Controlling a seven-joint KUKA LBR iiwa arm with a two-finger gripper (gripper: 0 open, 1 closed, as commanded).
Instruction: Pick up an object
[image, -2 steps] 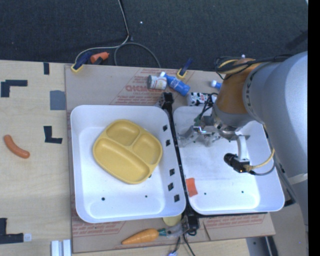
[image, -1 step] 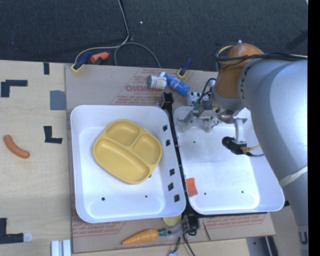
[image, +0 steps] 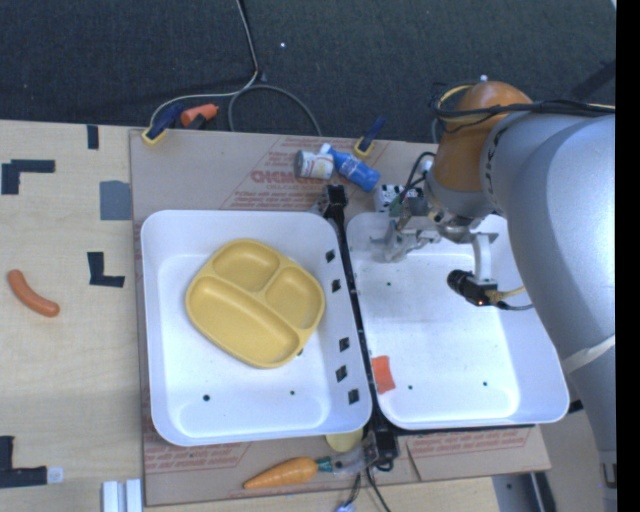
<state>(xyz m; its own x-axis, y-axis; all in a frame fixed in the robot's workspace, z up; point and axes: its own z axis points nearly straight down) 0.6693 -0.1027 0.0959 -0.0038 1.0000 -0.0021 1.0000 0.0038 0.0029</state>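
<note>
Item one, the arm (image: 545, 200): we record a grey KUKA arm with an orange band (image: 470, 140) above the wrist, reaching in from the right and bent down over the far left corner of the right bin.

Item two, the claw (image: 400, 235): we place it low at the far end of the right bin (image: 450, 400), close to the divider between the bins. We cannot tell from this angle how it stands or whether it grips anything.

Item three, the left bin (image: 170, 400): it holds one yellow divided plate (image: 255, 300) with three compartments, lying flat near the bin's middle, well apart from the claw.

Item four, the right bin: we log a small orange block (image: 382, 374) on the floor at its near left side, just beside the divider.

Item five, outside the bins: a toy carrot (image: 283, 472) on the cardboard at the near edge; a sausage-shaped toy (image: 33, 293) on the wooden surface (image: 60, 400) far left; a blue and white bottle (image: 340, 165) lying on its side beyond the bins; a yellow and orange clamp (image: 180, 120) at the cardboard's far left corner.
</note>
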